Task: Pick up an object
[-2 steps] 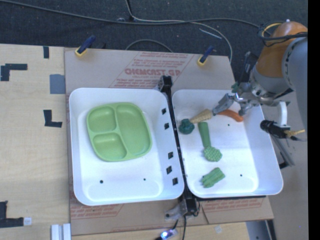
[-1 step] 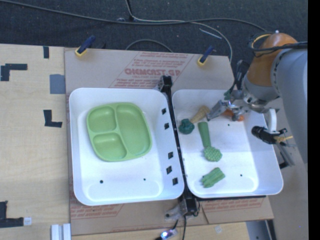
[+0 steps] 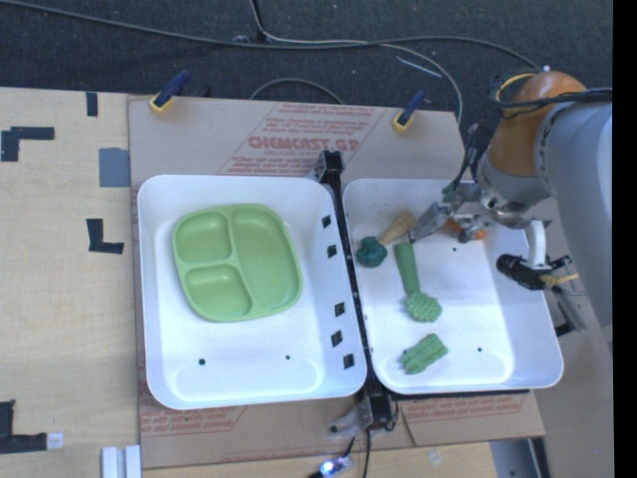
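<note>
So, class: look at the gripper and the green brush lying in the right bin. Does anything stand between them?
Nothing visible does. The gripper sits low over the right bin, just up and right of the green brush, with bare bin floor between. The tan object and dark green piece lie left of that path.

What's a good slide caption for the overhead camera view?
KUKA arm's gripper low in the right bin by green toys, green divided plate in the left bin.
</note>
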Motion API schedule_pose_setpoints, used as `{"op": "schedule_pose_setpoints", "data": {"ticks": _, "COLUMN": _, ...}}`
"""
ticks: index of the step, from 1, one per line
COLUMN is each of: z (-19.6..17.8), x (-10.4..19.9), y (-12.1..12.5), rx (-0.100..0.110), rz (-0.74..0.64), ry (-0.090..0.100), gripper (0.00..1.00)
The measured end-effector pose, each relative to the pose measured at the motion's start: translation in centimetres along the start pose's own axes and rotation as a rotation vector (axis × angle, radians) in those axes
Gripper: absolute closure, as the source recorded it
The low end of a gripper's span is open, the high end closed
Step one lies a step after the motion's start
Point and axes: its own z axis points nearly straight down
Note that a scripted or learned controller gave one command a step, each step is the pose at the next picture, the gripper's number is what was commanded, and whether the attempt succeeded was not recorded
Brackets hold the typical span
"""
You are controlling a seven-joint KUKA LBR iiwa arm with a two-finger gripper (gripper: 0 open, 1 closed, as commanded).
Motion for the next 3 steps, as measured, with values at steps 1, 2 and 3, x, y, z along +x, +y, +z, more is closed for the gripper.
{"op": "schedule_pose_setpoints", "data": {"ticks": 1, "z": -1.2, "x": 0.0, "y": 0.1, "rx": -0.004, "rz": -0.001, "ry": -0.003, "gripper": 1.0}}
{"op": "schedule_pose_setpoints", "data": {"ticks": 2, "z": -5.5, "x": -0.1, "y": -0.5, "rx": -0.002, "rz": 0.003, "ry": 0.002, "gripper": 1.0}}
{"op": "schedule_pose_setpoints", "data": {"ticks": 3, "z": -10.1, "x": 0.1, "y": -1.2, "rx": -0.003, "rz": 0.002, "ry": 0.002, "gripper": 1.0}}
